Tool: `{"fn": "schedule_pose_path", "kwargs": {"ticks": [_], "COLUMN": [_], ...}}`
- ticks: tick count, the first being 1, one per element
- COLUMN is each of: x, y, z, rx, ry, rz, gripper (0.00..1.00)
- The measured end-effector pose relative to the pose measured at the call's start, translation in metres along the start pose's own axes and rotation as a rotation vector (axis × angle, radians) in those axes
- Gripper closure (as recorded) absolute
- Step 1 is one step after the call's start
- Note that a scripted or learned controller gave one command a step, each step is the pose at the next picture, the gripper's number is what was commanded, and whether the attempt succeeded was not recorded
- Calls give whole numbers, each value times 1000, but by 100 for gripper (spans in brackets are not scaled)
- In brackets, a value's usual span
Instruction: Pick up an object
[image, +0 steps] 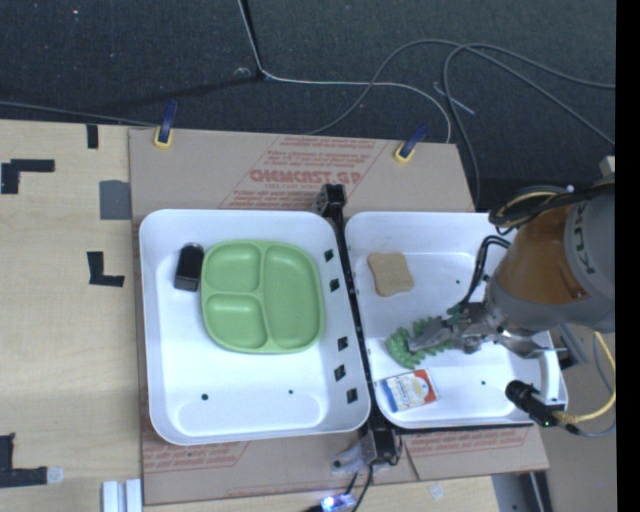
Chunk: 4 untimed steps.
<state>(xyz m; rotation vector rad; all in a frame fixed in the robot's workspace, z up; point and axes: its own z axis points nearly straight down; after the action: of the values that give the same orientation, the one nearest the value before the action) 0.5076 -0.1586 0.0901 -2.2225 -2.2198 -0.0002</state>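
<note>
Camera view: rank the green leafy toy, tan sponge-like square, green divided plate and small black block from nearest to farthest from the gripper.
From the gripper:
1. Green leafy toy, right bin, at its tip.
2. Tan sponge-like square, right bin, upper left.
3. Green divided plate, left bin.
4. Small black block, left of the plate.

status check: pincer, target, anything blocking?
Pincer low in right bin, at green leafy toy; grip unconfirmed. Tan sponge and small carton lie nearby, apart. Green divided plate in left bin.
</note>
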Motion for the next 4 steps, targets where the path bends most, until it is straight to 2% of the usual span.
{"fn": "schedule_pose_path", "kwargs": {"ticks": [1, 3, 4], "x": [2, 16, 21], "y": [2, 3, 8], "z": [-14, -130, -174], "rx": [-3, -5, -3], "ry": [5, -2, -1], "rz": [-4, -3, -3], "gripper": [100, 100, 100]}}
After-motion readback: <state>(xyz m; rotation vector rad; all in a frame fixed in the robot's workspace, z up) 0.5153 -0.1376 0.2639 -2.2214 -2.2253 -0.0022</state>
